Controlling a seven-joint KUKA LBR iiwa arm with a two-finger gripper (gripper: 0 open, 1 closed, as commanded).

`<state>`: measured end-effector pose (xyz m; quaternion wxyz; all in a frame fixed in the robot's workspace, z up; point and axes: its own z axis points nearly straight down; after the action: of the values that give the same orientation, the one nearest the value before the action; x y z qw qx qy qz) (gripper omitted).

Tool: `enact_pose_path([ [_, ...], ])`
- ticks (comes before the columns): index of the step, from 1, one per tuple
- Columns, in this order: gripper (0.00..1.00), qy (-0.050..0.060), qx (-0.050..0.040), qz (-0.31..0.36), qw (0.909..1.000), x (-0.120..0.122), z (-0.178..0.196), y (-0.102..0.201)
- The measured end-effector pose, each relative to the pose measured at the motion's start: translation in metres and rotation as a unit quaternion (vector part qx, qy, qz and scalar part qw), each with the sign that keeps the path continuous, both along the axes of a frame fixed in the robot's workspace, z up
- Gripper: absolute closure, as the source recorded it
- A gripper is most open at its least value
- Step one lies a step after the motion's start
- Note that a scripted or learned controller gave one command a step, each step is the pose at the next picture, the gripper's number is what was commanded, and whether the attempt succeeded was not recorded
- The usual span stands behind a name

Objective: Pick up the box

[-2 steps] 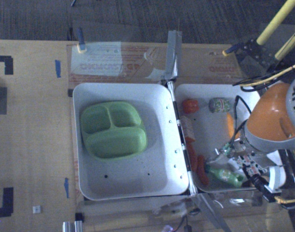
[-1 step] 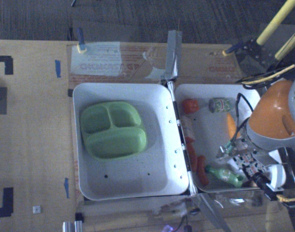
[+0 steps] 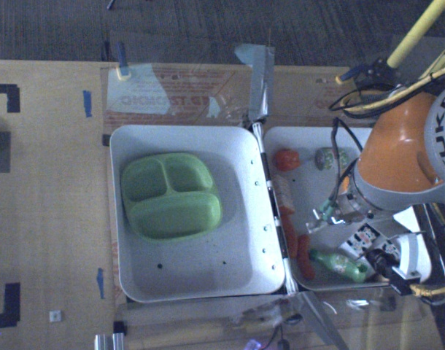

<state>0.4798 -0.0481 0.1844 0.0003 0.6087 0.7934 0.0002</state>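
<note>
box (image 3: 366, 237) lies in right-hand bin (image 3: 304, 133) — gripper (image 3: 327, 216) just beside it, grip state unclear

There were two bins, left bin (image 3: 241, 268) and right bin (image 3: 306, 184); one green plate (image 3: 171, 195); one green bottle (image 3: 341, 265); one red ball (image 3: 286, 159); one box (image 3: 365, 237).

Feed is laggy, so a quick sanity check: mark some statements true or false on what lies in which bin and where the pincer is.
1. The green divided plate lies in the left bin. True.
2. The green bottle lies in the left bin. False: the green bottle lies in the right bin.
3. The pincer hangs above the right bin. True.
4. The red round thing sits on the plate. False: it lies in the right bin.
</note>
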Motion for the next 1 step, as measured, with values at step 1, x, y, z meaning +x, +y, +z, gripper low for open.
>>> enact_pose_path([
  [1, 1.0, 0.001, -0.0002, -0.147, 0.9891, 0.0211, -0.0021, 0.1773],
])
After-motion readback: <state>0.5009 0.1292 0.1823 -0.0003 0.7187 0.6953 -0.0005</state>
